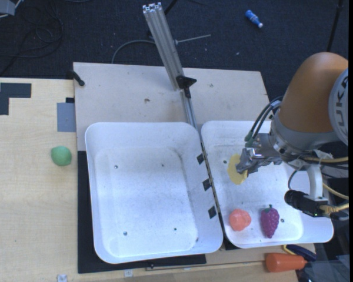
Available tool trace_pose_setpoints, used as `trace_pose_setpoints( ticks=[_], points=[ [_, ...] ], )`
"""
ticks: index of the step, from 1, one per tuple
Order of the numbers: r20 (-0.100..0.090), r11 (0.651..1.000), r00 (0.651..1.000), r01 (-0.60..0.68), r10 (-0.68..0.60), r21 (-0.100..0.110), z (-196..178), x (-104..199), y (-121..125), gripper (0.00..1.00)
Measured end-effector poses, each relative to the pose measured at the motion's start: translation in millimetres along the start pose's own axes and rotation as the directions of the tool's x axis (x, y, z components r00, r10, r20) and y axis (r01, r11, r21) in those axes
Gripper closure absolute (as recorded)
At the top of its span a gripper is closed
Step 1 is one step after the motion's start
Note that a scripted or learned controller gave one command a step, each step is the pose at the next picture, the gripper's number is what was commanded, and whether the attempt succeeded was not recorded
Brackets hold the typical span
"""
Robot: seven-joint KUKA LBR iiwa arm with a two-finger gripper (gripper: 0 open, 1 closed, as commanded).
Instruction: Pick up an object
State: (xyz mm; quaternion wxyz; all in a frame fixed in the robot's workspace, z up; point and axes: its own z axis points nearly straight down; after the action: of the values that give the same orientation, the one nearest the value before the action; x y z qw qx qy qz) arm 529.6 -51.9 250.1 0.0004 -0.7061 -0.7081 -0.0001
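While the gripper [245, 164] sits low in the right bin [317, 235], touching a flat yellow piece [237, 173], can't tell its opening. Round orange fruit [240, 220] & bumpy purple grapes [269, 221] lie near the front rim, apart.

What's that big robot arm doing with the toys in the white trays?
The robot arm's gripper is down in the right bin, right over a yellow object. Whether it has grabbed it is not clear. An orange fruit and purple grapes lie near that bin's front edge. A green ball sits on the bench outside the bins.
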Motion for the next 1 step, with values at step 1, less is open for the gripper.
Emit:
trace_pose_setpoints(
  ticks=[1],
  points=[
    [0.0, 1.0, 1.0, 0.0, 0.0, 0.002, 14.5, 50.7, 12.0, 1.0]
  ],
)
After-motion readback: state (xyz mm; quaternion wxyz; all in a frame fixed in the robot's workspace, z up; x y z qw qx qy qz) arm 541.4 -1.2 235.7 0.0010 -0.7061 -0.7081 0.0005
